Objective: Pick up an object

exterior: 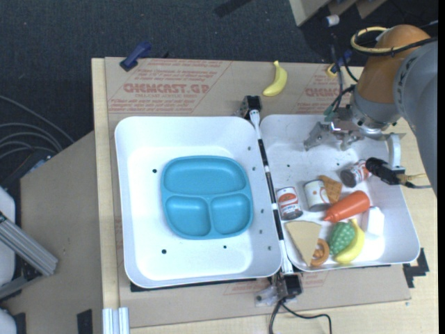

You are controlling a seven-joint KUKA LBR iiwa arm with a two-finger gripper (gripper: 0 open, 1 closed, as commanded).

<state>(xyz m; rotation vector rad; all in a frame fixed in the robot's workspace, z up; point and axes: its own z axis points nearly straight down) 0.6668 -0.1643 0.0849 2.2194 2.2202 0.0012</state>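
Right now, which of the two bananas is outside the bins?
The banana lying on the brown board behind the bins, near the top middle. The other banana sits inside the right bin, among the toy food at its near end.

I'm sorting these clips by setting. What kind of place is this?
Probably a robotics lab's grasping bench, not a kitchen: a robot arm reaches over two white bins, the food looks like toys, and loose cables lie on dark carpet beside the cardboard-covered bench.
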